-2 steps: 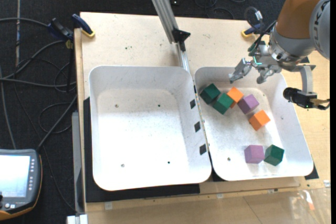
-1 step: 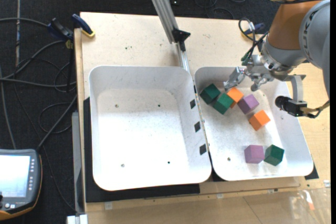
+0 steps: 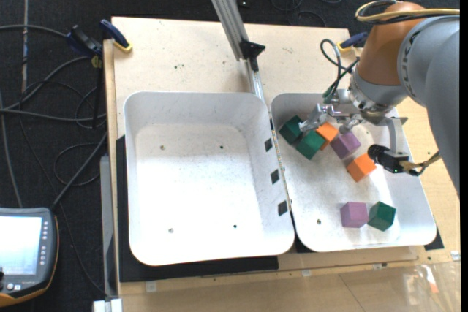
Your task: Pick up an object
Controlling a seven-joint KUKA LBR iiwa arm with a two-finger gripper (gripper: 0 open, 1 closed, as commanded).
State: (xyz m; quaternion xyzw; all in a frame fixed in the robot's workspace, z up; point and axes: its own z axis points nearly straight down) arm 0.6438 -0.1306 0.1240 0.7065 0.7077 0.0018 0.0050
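Several small blocks lie in the right bin [image 3: 409, 230]. Two green blocks [image 3: 292, 129] [image 3: 310, 145], an orange block [image 3: 327, 132] and a purple block [image 3: 345, 145] crowd together near its far left. Another orange block [image 3: 360, 167] sits just to their right. A purple block [image 3: 354, 214] and a green block [image 3: 382, 216] rest side by side near the front edge. My gripper [image 3: 334, 114] hangs low over the crowded group, right above the orange block, with the grey arm and orange band [image 3: 387, 47] behind it. The wrist hides how it stands to the blocks.
The left bin [image 3: 139, 157] stands beside the right one, their rims meeting in the middle. A slanted metal rail [image 3: 223, 0] runs from the top down to the bins' far edge. Cables loop near the wrist. A tablet [image 3: 22, 252] lies off the bench at lower left.
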